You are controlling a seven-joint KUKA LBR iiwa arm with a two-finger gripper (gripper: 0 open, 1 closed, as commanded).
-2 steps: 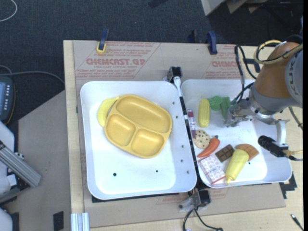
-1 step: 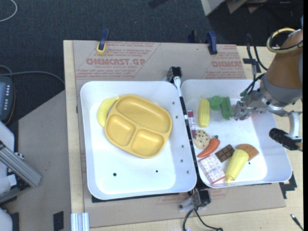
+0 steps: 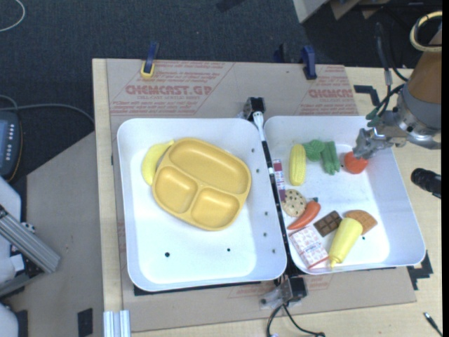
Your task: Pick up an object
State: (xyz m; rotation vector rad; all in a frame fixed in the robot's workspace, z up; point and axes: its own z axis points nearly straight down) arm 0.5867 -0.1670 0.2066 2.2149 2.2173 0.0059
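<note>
From my screen the biggest thing is the bench (image 3: 210,83), and on it the left bin (image 3: 140,209) sits well away from the fingers, across the divider, holding a yellow tray (image 3: 202,183) with three compartments laid over a yellow plate (image 3: 151,161). The right bin (image 3: 400,209) is the one the arm (image 3: 424,93) reaches into, coming in from the right edge. The gripper (image 3: 365,148) hangs at the bin's far right part, tips pointing down. Right at the tips lies a red tomato (image 3: 356,163), touching or nearly touching them; I cannot tell from this slant whether the fingers are apart, together or closed on it, since the tips blur into the red piece. Just beside the fingers, toward the divider, I see a green pepper (image 3: 324,153), then a corn cob (image 3: 297,163) a bit further over. Nearer the camera and well apart from the fingers lie a yellow bottle (image 3: 345,239), a bread slice (image 3: 360,220), a carrot (image 3: 304,216), a red-and-white packet (image 3: 309,246), a chocolate bar (image 3: 327,223) and a cookie (image 3: 293,202).
</note>
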